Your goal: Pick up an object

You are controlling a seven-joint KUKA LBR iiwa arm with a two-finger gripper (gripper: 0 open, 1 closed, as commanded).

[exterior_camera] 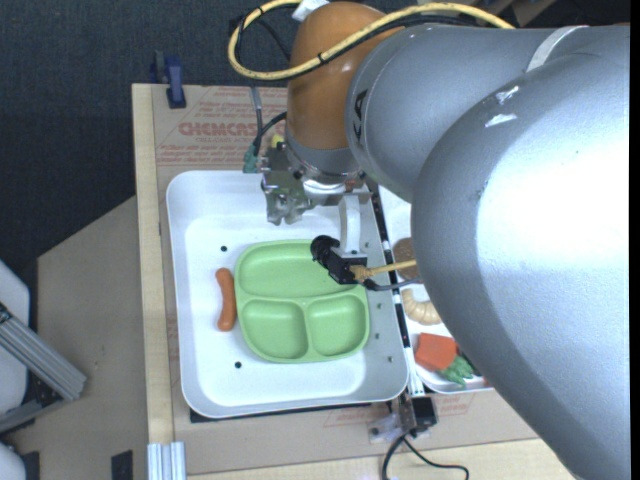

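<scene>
Where metal jaws [285, 208] hover (glossy green tray [300, 303])

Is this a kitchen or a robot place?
Probably a robot test bench, not a kitchen. A big grey arm reaches over a white bin holding a green divided plate and a toy-looking sausage.

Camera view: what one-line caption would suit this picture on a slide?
Grey arm's tool hangs above a white bin holding a green divided plate and an orange sausage.
</scene>
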